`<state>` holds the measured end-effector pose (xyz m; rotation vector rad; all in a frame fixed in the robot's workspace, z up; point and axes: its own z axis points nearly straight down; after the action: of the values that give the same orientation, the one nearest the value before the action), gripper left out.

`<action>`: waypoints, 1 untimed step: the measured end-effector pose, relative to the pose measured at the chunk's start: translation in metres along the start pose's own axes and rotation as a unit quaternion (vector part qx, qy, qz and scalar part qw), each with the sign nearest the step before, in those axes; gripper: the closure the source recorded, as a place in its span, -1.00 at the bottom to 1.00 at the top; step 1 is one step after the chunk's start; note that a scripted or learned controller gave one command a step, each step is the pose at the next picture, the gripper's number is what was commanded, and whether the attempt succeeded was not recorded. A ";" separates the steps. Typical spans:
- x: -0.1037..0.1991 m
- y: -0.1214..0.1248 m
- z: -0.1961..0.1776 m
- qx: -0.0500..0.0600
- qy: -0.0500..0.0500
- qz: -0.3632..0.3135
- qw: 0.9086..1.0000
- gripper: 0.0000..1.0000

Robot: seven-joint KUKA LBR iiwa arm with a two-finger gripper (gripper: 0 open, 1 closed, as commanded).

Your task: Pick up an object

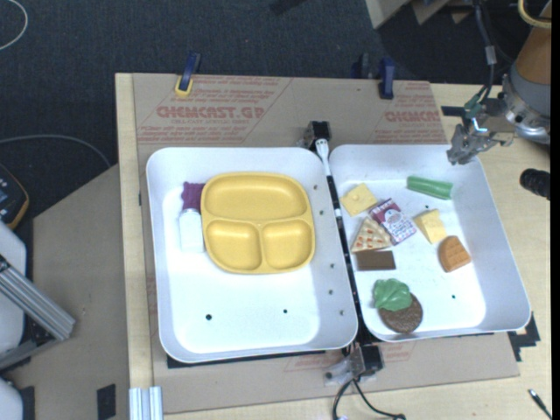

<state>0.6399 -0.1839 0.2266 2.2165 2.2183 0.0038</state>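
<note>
Two shallow white bins are shown side by side on the tabletop [131, 234], the left bin [175, 322] at centre left of the frame and the right bin [499, 269] at centre right. In the left bin a yellow compartment plate [258, 221] is seen, with a purple item [192, 194] and a white item [190, 230] just beside its left edge. In the right bin the objects are laid out apart from one another: a green piece [429, 185] at the upper part, a yellow cheese wedge [359, 199], a red-and-white packet [393, 220], a pizza slice [368, 235], a yellow block [430, 226], an orange-brown bread piece [453, 254], a dark brown bar [374, 260], and a green leafy item [392, 293] touching a brown round cookie [402, 315] at the lower part. The pincer [461, 151] is located at the upper right, over the upper right corner of the right bin, with nothing seen between its fingers; whether it is open or closed cannot be told.
</note>
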 end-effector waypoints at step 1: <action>0.044 -0.020 0.002 0.004 0.002 -0.002 1.000 1.00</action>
<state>0.6203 -0.1402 0.2244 2.2190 2.2285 -0.0001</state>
